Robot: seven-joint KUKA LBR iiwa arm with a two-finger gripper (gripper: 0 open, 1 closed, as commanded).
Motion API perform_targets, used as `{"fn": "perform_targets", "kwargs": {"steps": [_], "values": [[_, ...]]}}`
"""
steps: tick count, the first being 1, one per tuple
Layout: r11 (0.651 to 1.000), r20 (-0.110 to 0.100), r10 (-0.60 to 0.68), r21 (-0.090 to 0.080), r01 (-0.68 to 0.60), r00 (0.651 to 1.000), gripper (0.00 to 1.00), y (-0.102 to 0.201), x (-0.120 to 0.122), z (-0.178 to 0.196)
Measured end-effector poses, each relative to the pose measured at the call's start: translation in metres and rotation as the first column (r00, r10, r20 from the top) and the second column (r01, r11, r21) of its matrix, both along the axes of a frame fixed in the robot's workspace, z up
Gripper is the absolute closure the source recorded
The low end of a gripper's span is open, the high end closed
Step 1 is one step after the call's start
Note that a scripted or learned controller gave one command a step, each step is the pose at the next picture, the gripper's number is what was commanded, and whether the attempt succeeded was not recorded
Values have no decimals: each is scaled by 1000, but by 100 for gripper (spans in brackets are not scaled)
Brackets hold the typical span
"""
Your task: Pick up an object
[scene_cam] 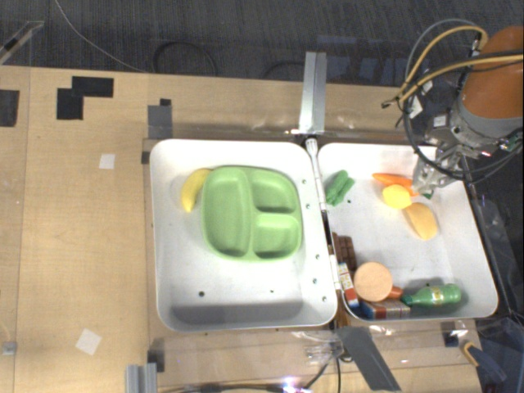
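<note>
The right bin (458, 252) holds a yellow lemon-like fruit (397, 196), an orange carrot (391, 179) behind it and a tan bread-like piece (422, 220). A green vegetable (337, 187) lies near the bin's left wall. My gripper (426, 180) hangs at the bin's far right, just right of the carrot and the lemon, above the tan piece. Nothing shows between its fingers.
In the right bin's near corner lie a round tan disc (374, 281), a green bottle (432, 296), a brown bar (344, 254) and a small can. The left bin (176, 277) holds a green divided plate (250, 211) and a yellow banana (192, 188).
</note>
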State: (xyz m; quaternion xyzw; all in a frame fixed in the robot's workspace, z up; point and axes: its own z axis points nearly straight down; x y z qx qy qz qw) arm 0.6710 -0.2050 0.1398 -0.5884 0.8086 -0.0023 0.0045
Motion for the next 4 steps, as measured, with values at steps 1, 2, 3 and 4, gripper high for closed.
{"fn": "perform_targets", "kwargs": {"steps": [1, 2, 3, 4], "values": [[1000, 2, 0, 0, 0, 1000, 0, 1, 1, 1], [1000, 8, 20, -4, -19, 1000, 0, 0, -30, -47], [1000, 10, 14, -6, -14, 1000, 0, 18, -59, -46], [996, 6, -92, -6, 92, 996, 0, 33, -124, -47]]}}
